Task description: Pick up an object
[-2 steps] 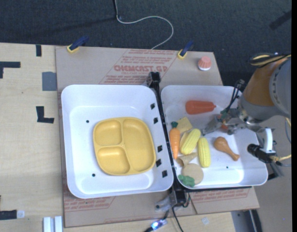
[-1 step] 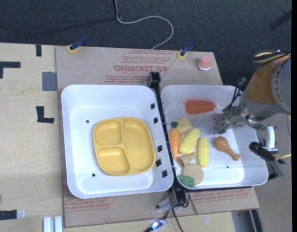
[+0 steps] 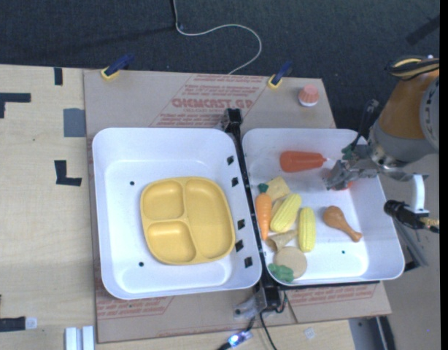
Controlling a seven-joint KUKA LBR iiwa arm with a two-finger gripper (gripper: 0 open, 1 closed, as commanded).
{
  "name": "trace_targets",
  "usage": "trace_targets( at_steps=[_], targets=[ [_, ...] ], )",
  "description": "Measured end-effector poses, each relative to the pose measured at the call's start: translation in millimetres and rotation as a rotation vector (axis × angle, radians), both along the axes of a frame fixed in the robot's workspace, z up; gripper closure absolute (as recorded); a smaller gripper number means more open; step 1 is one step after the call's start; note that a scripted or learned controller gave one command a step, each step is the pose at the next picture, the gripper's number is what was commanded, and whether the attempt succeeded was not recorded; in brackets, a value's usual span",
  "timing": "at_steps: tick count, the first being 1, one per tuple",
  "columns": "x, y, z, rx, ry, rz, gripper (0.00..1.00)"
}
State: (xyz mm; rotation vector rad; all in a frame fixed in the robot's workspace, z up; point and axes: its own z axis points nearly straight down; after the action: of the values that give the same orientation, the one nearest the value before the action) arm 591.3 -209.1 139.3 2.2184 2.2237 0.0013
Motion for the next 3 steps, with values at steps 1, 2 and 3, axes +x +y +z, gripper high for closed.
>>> trace_targets(
  at_steps=[1, 2, 3],
  targets=[
    [-4.0, 2.9, 42.7, 0.000, 0.000, 0.000, 1.00],
    [-2.7, 3.2, 86.8, -0.001, -0.001, 0.000, 1.00],
    [-25.5, 54.2, 75.0, 0.002, 0.006, 0.002, 1.00]
  ],
)
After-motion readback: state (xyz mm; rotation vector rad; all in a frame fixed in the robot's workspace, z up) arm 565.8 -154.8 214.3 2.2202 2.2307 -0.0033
